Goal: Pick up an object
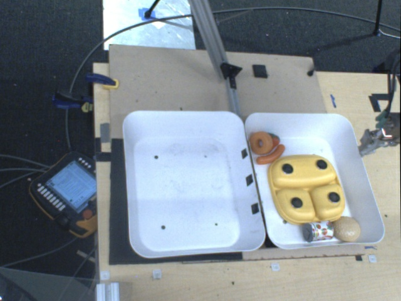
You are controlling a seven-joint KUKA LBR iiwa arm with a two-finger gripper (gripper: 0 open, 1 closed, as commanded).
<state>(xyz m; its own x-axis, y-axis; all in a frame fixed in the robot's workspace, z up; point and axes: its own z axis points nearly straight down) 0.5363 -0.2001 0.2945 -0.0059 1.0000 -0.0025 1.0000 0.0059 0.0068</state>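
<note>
The camera view looks down on two white bins side by side. All the objects lie in the right bin (351, 137): a yellow tray-like toy (305, 187) fills its middle, a donut (262, 143) and a sausage (270, 155) lie in the far left corner against the dividing rim, and a small can (319, 231) and a tan ball (347, 229) rest along the near edge, probably because the floor curves up there. The gripper (374, 138) sits just outside the right rim, well apart from every object; whether it is released or clenched cannot be told. The left bin (135, 168) holds nothing to pick.
</note>
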